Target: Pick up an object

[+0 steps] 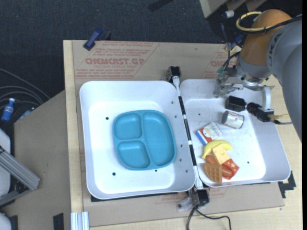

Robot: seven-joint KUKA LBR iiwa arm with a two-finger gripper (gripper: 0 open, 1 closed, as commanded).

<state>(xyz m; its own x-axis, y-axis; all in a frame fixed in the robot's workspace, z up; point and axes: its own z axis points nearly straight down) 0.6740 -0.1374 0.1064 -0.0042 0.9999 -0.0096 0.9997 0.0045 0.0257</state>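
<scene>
Overhead, the gripper (pixel 229 87) hung at the far edge of the right bin (pixel 268 150) (whether it was spread or pressed together I could not tell). Toy food lay near that bin's front-left corner: a banana (pixel 214 146), a waffle (pixel 214 172). A blue divided plate (pixel 143 139) sat in the left bin (pixel 96 109).

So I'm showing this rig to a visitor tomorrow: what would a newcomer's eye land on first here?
Most likely the blue divided tray, alone in the middle of the left bin. Next, the colourful pile of toy food crowded at the right bin's near-left corner, with a small can lying just beyond it. Then the grey and orange arm looming over that bin's far edge, its pincer low there.
</scene>
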